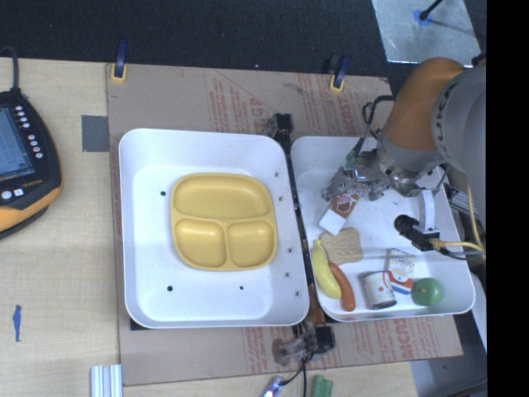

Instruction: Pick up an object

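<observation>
The end effector [345, 190] is hanging low over the upper part of the right bin [310, 160], and whether it is apart or together cannot be told. Below it in that bin are lying a white card [332, 222], a slice of bread [343, 246], a banana [325, 272], a sausage [343, 287], a can [379, 289] and a green apple [426, 291]. The left bin [140, 222] is carrying a yellow divided plate [223, 220].

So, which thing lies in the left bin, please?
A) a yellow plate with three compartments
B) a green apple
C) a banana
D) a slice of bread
A: the yellow plate with three compartments lies in the middle of the left bin, while the green apple, banana and slice of bread all lie in the right bin.
</observation>
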Controlling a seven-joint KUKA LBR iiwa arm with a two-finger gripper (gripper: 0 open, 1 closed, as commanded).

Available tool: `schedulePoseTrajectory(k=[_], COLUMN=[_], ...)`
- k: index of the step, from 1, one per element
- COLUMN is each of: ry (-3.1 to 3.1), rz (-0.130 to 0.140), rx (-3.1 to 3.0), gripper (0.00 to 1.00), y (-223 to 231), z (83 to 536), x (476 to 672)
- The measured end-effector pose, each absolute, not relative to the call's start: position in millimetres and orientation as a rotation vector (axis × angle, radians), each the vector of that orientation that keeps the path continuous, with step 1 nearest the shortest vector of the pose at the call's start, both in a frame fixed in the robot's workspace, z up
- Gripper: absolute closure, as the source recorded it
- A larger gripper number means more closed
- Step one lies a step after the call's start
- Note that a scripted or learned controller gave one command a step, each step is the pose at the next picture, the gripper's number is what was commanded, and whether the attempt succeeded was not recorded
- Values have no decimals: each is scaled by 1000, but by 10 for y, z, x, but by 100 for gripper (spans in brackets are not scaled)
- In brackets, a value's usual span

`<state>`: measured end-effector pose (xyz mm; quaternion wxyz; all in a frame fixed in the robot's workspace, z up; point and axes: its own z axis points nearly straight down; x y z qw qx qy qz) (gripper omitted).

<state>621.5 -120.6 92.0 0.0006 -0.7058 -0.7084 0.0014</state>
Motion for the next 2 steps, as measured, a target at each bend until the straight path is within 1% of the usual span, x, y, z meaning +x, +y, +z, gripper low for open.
schedulePoseTrajectory(k=[1,2], ry=[-2226,-2225], rz=[6,1], rx=[-2216,-2216], gripper=[100,100], y=[-1214,-619], z=[1026,1926], x=[6219,6262])
